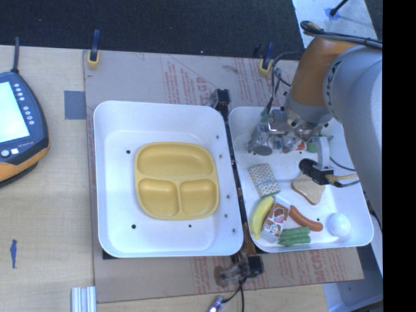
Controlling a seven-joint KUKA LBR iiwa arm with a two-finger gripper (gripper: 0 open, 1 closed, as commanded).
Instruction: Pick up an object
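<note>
Objects for picking lie in the right bin [286, 164], mostly in its near half. A small checked pad [264, 179] in pale green and white lies tilted near the bin's left wall and is the item nearest the gripper [268, 142]. Below it a yellow banana [261, 215] lies against a small carton [278, 221] printed in red and white. An orange-red sausage [304, 218] lies just beside the carton, with a green vegetable piece [296, 237] directly below it. A white ball [338, 225] sits near the bin's right corner. A slice of bread [309, 190] lies apart from this cluster, towards the right. The gripper stands low over the far left part of the right bin, above the checked pad and apart from it. Whether it is open or closed cannot be told, and no item is seen held. The left bin [114, 174] holds a yellow divided plate [175, 177] with three compartments, lying flat at its centre. Both bins rest on a brown sheet [162, 80] carrying rows of reddish print, too small to read. The carton's print is likewise illegible. A blue-handled clamp [94, 51] grips the sheet's far edge. A control pendant [19, 129] with a lit screen lies on the bench at far left.
</note>
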